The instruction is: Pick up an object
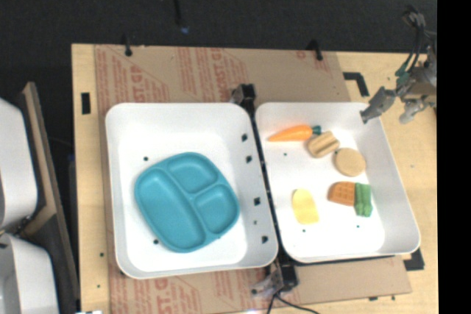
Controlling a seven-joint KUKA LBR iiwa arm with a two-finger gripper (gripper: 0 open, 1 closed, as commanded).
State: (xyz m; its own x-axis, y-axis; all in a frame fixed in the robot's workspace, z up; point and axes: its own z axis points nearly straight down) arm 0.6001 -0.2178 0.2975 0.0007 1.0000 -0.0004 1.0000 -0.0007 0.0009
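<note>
My end effector (392, 105) hangs above the back right corner of the right bin (394, 158), just past its rim, with the two fingers spread apart and nothing between them. So the pick has not begun in any real sense: I judge the task to be at its opening, with approach, descent, closing and lift all still ahead.

Everything I could take lies in the right bin. The carrot (291, 133) rests near the back edge, towards the wall shared with the left bin. Just beside its green tip sits the tan roll (322, 144), and close to that the round beige disc (349, 162). Nearer the front edge the yellow piece (304, 206) lies by itself, well apart from the orange-brown wedge (342, 193), which touches the green piece (363, 200).

The left bin (125, 158) carries only the blue divided plate (186, 200), lying flat in its middle.

The disc and the roll are nearest to me, but they crowd each other and the carrot; the yellow piece, standing alone, looks to me the cleaner choice. None of the objects is raised off the bin floor.
</note>
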